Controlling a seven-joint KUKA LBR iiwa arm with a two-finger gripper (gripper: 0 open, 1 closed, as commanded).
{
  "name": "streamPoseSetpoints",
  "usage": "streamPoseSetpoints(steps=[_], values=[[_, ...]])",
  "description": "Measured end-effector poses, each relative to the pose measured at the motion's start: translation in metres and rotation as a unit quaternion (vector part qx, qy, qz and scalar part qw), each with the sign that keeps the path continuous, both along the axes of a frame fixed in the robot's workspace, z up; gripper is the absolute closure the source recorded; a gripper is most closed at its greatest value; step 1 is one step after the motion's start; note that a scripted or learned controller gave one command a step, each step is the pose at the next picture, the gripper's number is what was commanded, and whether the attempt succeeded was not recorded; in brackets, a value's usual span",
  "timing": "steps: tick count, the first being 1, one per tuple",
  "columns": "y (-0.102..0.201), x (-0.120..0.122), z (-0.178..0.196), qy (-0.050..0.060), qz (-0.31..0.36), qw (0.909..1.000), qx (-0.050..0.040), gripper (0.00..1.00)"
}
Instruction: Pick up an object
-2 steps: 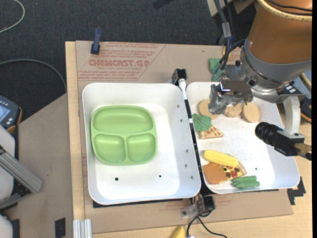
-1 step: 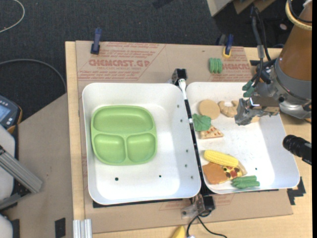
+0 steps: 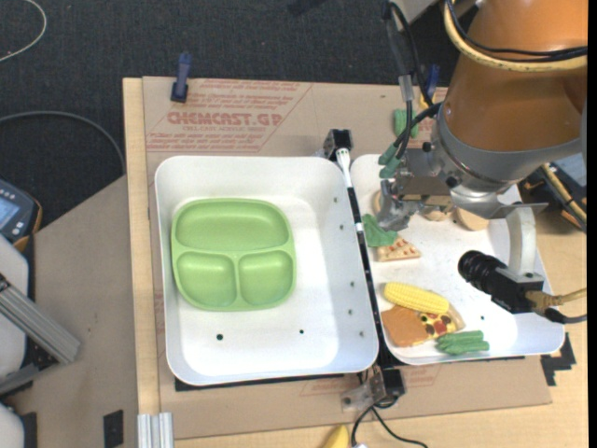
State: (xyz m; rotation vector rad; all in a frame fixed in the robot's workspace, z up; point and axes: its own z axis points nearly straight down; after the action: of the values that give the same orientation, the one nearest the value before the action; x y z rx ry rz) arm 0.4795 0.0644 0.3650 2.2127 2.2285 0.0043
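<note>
My gripper point(image 3: 395, 211) hangs low over the far left part of the right bin point(image 3: 536, 334), under the grey and orange arm. Just below its tip lie a small green toy piece point(image 3: 377, 231) and a tan waffle-like wedge point(image 3: 400, 249); whether the gripper touches the green piece is unclear. A yellow corn cob point(image 3: 417, 298) lies nearer the front. In front of it are a brown round piece point(image 3: 402, 326), a small pizza-like piece point(image 3: 440, 323) and a green pea pod point(image 3: 464, 343). The arm partly hides some tan pieces point(image 3: 435, 215).
The left bin point(image 3: 317, 334) holds a green plate point(image 3: 233, 253) with three compartments. The wall shared by the two bins point(image 3: 357, 250) runs just left of the gripper. A brown board point(image 3: 224, 110) lies under both bins, with a blue clip point(image 3: 180, 77) at its far edge.
</note>
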Motion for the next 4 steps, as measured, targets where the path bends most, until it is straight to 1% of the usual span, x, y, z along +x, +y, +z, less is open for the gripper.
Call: streamPoseSetpoints(steps=[1,2,3,4], values=[[-0.029,0.0,0.01,-0.001,-0.004,1.0,-0.0008,1.0],[-0.102,-0.001,-0.029,0.004,-0.008,1.0,-0.0012,1.0],[-0.019,0.0,-0.013,0.0,0.0,1.0,0.0002,1.0],[0.105,-0.001,0.007,-0.001,0.004,1.0,0.0017,1.0]])
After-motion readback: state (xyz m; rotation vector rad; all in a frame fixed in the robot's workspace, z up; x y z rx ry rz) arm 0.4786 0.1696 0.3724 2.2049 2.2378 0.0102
